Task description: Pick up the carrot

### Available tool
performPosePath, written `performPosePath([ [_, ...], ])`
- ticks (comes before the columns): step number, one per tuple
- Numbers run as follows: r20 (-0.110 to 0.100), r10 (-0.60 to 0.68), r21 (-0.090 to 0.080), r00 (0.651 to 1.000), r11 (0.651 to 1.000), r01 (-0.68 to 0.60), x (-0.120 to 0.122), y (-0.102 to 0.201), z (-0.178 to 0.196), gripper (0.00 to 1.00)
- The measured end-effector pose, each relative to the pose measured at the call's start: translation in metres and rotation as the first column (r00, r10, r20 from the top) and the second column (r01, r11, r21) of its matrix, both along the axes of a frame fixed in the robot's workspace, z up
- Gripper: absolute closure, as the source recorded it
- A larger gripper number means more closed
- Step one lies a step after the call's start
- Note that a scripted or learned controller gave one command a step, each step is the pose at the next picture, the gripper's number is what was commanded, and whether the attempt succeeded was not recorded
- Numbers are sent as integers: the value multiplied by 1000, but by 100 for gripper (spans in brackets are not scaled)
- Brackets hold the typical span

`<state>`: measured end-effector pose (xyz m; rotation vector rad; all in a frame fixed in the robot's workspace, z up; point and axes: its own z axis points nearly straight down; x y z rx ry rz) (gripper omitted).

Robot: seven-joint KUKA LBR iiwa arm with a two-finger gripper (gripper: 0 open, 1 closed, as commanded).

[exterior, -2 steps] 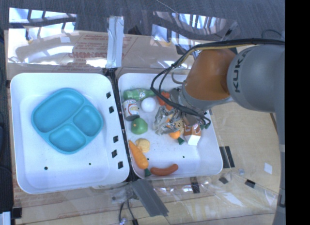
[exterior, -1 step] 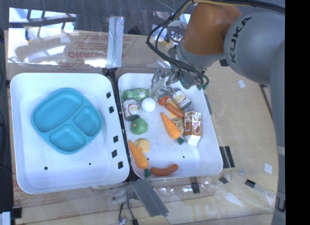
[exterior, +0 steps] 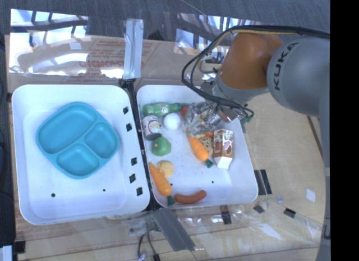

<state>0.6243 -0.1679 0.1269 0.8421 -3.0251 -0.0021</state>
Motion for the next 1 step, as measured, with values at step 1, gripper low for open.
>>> performPosePath([
  [1,-1,47,1,999,999,-47,-108,38,-36,100],
])
